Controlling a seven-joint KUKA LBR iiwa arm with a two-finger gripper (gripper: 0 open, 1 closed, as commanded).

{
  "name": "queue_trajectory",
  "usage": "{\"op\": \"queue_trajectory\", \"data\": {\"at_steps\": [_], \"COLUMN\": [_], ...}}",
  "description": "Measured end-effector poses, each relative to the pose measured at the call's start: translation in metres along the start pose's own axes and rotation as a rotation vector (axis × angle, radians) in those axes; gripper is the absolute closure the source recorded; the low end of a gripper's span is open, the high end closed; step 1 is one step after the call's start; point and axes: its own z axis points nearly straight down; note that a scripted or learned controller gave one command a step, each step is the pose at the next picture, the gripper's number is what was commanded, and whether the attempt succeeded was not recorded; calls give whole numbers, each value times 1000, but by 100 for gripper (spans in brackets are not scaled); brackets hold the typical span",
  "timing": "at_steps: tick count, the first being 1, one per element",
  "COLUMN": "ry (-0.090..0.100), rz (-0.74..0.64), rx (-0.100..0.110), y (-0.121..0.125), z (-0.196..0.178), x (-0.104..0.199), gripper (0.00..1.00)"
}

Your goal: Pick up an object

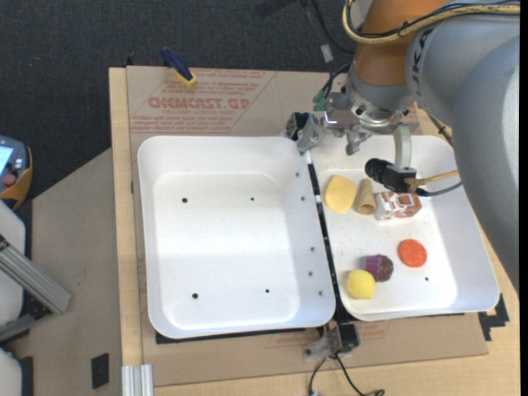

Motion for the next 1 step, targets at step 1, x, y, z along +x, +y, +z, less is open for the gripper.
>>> {"op": "queue_trajectory", "data": {"at_steps": [1], "ry": [-2], "rz": [4], "rx": [-4], "y": [0], "z": [-5], "x": [87], "gripper": [0]}}
